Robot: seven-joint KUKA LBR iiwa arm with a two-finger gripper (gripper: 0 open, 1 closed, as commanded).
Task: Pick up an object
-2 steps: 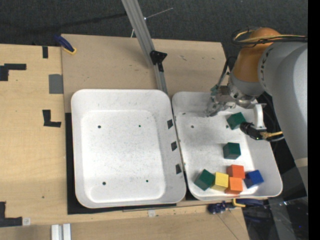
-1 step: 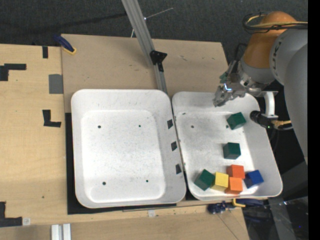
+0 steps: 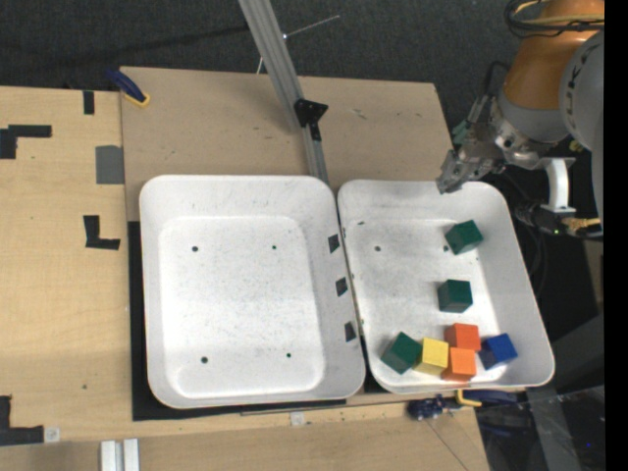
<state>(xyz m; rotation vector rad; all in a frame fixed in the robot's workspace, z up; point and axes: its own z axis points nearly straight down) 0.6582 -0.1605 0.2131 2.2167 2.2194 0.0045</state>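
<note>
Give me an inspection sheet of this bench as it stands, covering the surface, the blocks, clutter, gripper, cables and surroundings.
Surface: wooden bench bearing the left bin and right bin, side by side.
Job's things: all in the right bin: green block at the far side, dark green block mid-bin; near the front rim a cluster of green block, yellow block, two orange blocks and blue block.
Clutter: black tape marks on the bench.
Gripper: gripper over the right bin's far rim, holding nothing.
Cables: cable beside the arm.
Surroundings: slanted metal rail.
</note>
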